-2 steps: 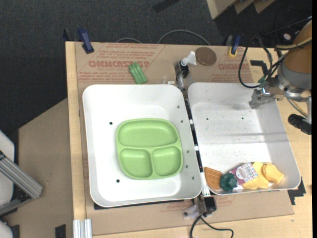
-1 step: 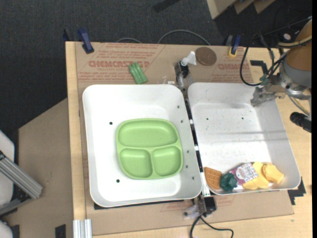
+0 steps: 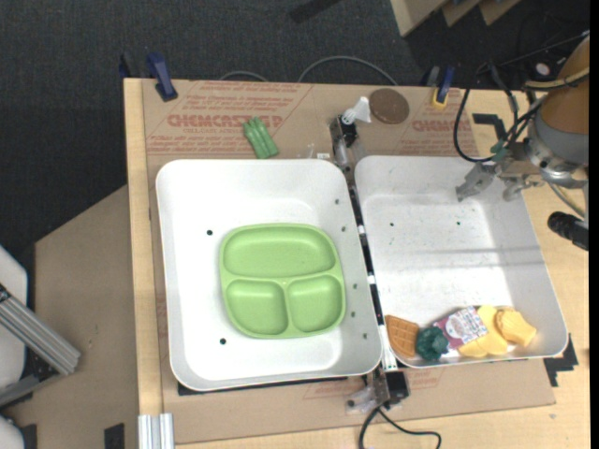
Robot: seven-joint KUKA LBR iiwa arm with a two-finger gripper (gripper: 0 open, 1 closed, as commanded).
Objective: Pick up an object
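Observation:
Several small toy foods lie bunched at the near edge of the right bin (image 3: 449,251): an orange waffle piece (image 3: 401,334), a dark green broccoli (image 3: 431,344), a pink and white packet (image 3: 465,325) and yellow pieces (image 3: 505,330). My gripper (image 3: 490,186) hovers over the far right corner of that bin, well away from the pile. Its two fingers stand apart and open, with nothing between them. The grey arm with its orange band (image 3: 566,120) comes in from the right.
The left bin (image 3: 187,213) holds a green divided plate (image 3: 281,279). On the cardboard behind the bins lie a green toy (image 3: 260,138) and a brown disc (image 3: 388,107). Blue clamps (image 3: 164,78) hold the board's far edge.

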